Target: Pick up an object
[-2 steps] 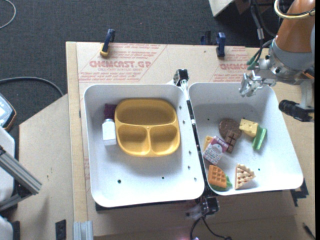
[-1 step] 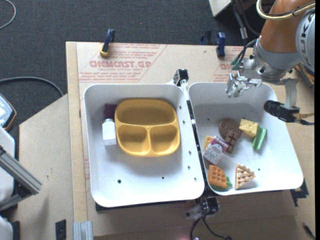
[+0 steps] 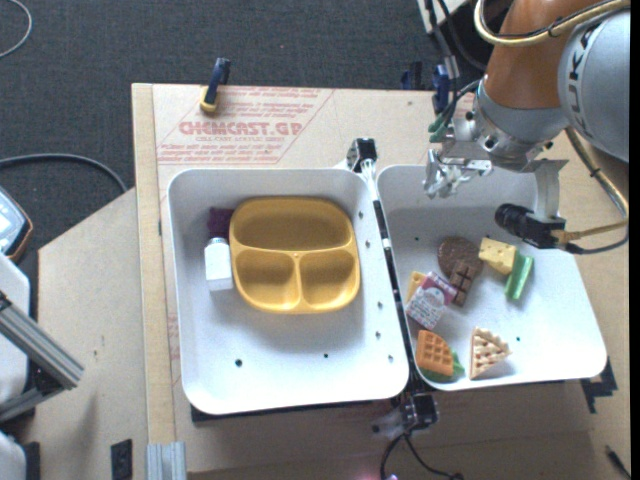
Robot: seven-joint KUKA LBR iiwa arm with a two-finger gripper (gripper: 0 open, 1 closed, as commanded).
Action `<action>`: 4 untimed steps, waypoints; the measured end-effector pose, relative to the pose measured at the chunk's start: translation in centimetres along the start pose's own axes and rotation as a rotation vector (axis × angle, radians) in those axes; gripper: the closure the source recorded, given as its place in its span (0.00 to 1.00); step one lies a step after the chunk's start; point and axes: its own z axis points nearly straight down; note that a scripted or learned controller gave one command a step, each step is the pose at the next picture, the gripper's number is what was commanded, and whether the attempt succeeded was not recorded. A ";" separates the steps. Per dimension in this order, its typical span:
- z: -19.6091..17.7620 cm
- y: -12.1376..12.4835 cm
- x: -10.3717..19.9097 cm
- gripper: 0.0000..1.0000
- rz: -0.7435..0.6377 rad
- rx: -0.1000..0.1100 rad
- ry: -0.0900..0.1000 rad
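The left bin (image 3: 200,368) holds a yellow divided tray (image 3: 294,253). A small white bottle (image 3: 218,264) touches the tray's left edge, with a dark purple item (image 3: 220,218) just behind the bottle. Right of the tray, across the shared rim, the right bin (image 3: 570,318) holds toy food: a wrapped packet (image 3: 430,303), a waffle (image 3: 434,352), a brown cookie (image 3: 458,256), a sandwich wedge (image 3: 488,352), a cheese block (image 3: 496,255) and a green piece (image 3: 518,277). The gripper (image 3: 444,180) hangs over the right bin's far left corner, apart from all items; finger spacing cannot be determined.
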 end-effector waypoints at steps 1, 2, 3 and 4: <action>-0.6 -1.6 5.5 1.00 -0.002 0.001 0.001; -0.2 -1.9 10.2 1.00 -0.001 0.002 -0.001; 0.9 -3.0 10.8 1.00 0.004 0.002 -0.002; 0.1 -1.9 12.2 1.00 0.003 -0.005 -0.001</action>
